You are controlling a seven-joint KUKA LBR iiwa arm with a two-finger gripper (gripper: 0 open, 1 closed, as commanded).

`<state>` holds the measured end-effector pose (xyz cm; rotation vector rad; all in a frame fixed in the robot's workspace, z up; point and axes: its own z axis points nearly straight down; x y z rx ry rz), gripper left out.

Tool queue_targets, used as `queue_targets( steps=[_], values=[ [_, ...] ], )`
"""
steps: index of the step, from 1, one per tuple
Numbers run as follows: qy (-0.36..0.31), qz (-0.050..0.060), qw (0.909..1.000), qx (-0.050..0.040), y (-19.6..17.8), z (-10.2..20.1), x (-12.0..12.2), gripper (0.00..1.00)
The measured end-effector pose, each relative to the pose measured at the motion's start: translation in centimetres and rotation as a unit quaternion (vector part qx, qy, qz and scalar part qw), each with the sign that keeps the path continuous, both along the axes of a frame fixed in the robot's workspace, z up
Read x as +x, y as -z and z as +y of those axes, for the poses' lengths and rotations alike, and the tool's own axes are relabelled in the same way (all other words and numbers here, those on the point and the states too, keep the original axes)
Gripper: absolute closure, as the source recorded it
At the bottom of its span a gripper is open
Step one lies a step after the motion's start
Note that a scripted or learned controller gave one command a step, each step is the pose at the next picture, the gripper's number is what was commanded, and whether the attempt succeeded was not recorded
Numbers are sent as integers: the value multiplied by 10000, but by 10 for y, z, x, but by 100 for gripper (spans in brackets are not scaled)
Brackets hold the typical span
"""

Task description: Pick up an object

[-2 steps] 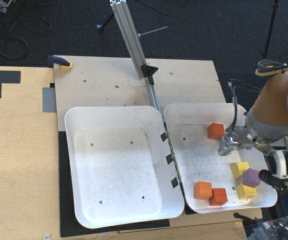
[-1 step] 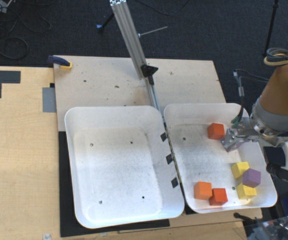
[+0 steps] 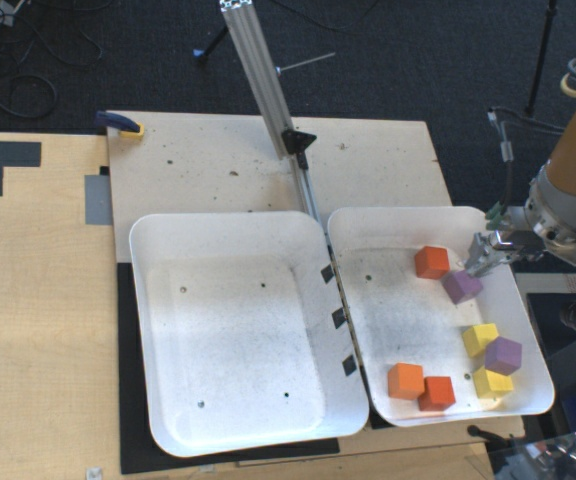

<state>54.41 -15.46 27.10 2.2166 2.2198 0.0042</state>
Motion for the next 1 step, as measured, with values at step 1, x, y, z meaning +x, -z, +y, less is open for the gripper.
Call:
queue_targets(
  steps=[1],
  values=[
    [-20,31,10000,17,-3,54,5,100]
  ],
)
